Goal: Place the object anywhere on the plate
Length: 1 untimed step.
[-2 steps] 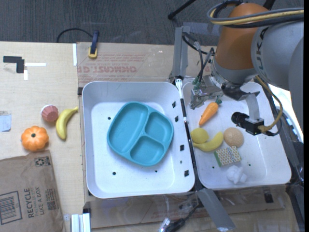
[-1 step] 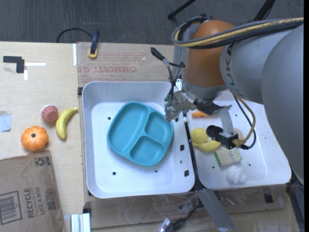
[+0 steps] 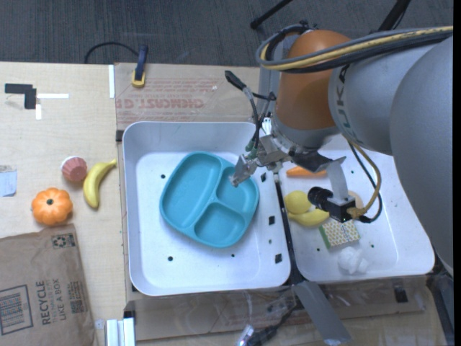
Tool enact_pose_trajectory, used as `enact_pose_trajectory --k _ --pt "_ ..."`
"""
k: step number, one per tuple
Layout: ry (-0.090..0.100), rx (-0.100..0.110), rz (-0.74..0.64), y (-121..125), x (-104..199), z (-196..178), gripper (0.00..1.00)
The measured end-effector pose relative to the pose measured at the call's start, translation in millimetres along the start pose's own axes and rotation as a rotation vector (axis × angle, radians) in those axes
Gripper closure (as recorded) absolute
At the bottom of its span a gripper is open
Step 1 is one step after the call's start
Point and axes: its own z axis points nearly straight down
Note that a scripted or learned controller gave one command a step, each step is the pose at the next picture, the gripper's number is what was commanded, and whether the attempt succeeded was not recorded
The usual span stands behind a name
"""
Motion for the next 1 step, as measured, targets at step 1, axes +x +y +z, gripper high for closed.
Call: enact_pose_trajectory --k 1 --pt "0.0 -0.001 -0.06 -48.0 -66.8 -0.7 0.0"
